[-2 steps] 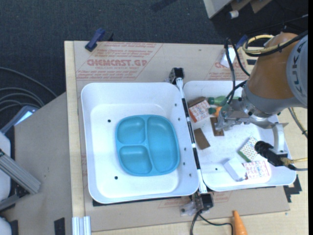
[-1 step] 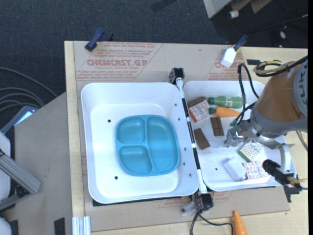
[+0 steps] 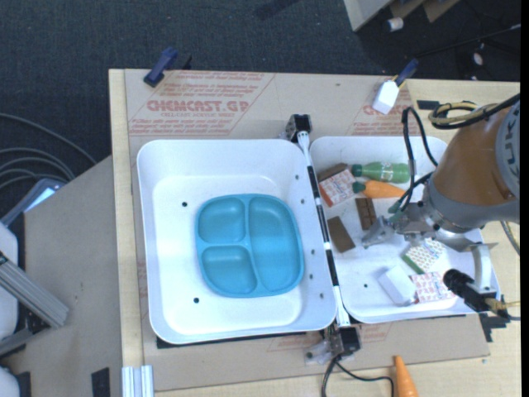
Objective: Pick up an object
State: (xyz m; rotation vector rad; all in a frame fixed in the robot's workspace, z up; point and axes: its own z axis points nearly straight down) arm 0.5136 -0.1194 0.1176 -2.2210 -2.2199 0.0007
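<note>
Bright, even overhead light | mild glare on two shallow white plastic bins (image 3: pixel 157 222) | soft short shadows | slightly soft focus, coarse grain | dim dark floor (image 3: pixel 66 40) beyond

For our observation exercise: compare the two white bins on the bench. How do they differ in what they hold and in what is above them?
The left bin holds one thing, a blue divided tray; the right bin holds many small items, among them a green bottle and an orange carrot. The arm reaches over the right bin, not the left bin. The left bin looks larger in this view. Both are shallow, white, and sit side by side.
</note>
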